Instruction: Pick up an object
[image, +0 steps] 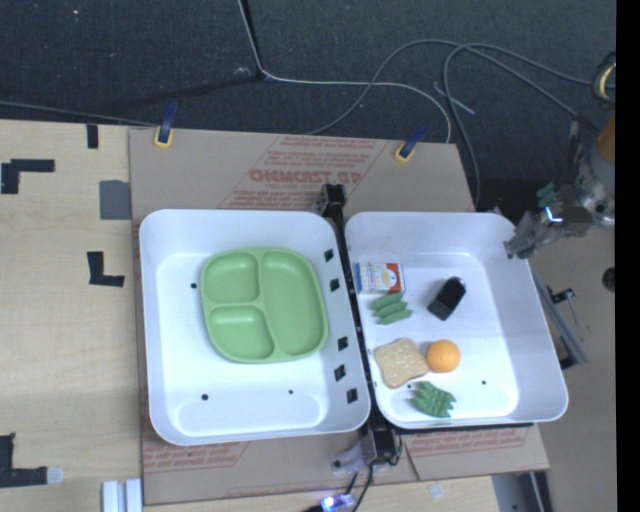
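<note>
The orange sits in the right bin, toward its near side, just right of the toast slice and well apart from the black block. It looks light, rigid, smooth and prone to roll; grip across its widest middle. The gripper hovers over the bin's far right rim; its opening cannot be told.

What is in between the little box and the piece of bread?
A green pea pod lies between the little box and the bread, seen from the camera above.

grey metal claw, teal accents, pale wrist housing
</note>
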